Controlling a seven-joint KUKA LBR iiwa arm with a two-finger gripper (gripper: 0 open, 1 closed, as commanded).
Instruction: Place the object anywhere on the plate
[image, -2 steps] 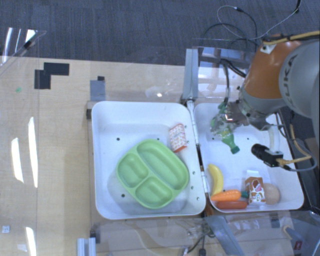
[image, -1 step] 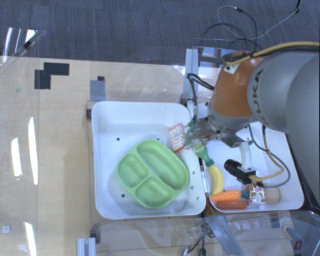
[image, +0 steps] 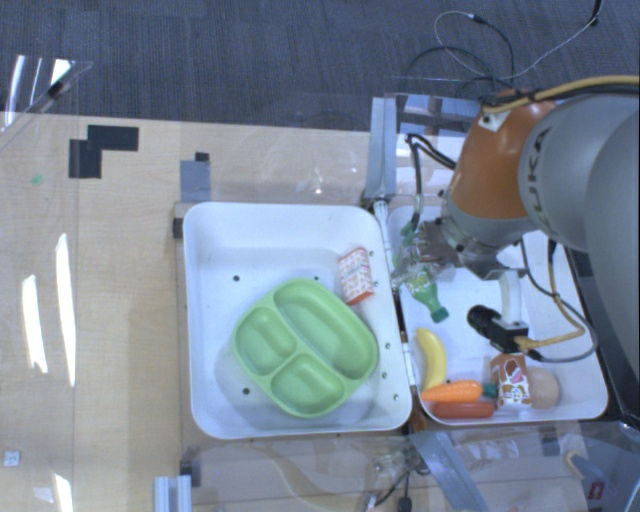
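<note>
Camera view: gripper down over right bin, at its left wall, beside green bottle. Bottle lying near that wall, above banana. Probably light, stiff, smooth plastic, apt to roll or slip; best taken across the body. Jaw state impossible to tell. Plate lying in left bin, toward the near edge, nothing on it.

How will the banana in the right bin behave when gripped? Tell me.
The banana looks curved and smooth, so it may pivot or slip when squeezed. It looks like a light toy, probably easy to lift. The carrot lies close by its lower end and may get nudged.
</note>
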